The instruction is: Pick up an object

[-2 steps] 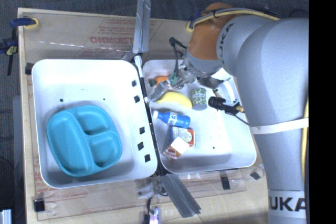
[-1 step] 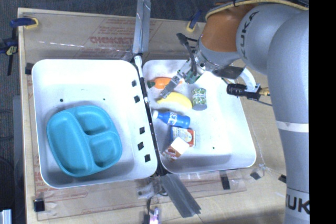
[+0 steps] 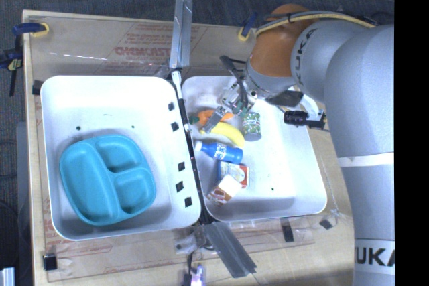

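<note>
Right bin (image 3: 295, 177) — holding the clutter: a banana (image 3: 226, 134), a carrot (image 3: 206, 118) just behind it, a green can (image 3: 251, 124), a blue bottle (image 3: 220, 151) and a red-and-white carton (image 3: 230, 184), all crowding the bin's left half by the divider. Left bin (image 3: 60, 104) — carrying only a blue tray (image 3: 107, 177), well apart from the rest.

Gripper (image 3: 231, 104) — hanging over the far end of the pile, near the carrot and banana, likely lining up on one of these as the object to pick. Whether its pincer is apart or together cannot be told at this size; nothing is showing between the fingers.

Arm (image 3: 362, 90) — reaching in low across the right bin's rim.
</note>
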Controlling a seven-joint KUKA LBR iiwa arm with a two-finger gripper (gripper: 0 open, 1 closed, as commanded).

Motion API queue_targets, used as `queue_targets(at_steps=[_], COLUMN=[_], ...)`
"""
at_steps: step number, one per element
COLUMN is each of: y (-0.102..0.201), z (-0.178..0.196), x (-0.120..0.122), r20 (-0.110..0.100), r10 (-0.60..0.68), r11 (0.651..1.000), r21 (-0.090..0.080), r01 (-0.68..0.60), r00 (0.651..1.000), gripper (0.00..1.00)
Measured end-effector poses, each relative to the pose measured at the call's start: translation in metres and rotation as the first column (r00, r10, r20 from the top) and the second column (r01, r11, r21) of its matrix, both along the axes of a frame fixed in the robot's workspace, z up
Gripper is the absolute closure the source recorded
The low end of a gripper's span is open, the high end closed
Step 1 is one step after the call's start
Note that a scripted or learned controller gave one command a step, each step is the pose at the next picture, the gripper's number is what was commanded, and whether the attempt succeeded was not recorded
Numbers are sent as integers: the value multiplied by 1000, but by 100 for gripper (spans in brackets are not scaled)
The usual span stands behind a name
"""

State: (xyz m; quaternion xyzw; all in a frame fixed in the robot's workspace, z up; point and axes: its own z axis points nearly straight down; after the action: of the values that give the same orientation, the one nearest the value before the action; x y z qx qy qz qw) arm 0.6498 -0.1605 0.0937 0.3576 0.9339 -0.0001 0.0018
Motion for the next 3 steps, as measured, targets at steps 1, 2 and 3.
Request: queue_targets(at_steps=[1, 2, 3], y=[-2, -3, -3], z=[11, 22, 22], x=[-3, -1, -1], r20=[-1, 3, 3], r10=[125, 129, 128], r11=[992, 992, 992], r21=[0, -4, -4], r01=[-125, -129, -128], r00=[992, 992, 992], gripper=[0, 100, 0])
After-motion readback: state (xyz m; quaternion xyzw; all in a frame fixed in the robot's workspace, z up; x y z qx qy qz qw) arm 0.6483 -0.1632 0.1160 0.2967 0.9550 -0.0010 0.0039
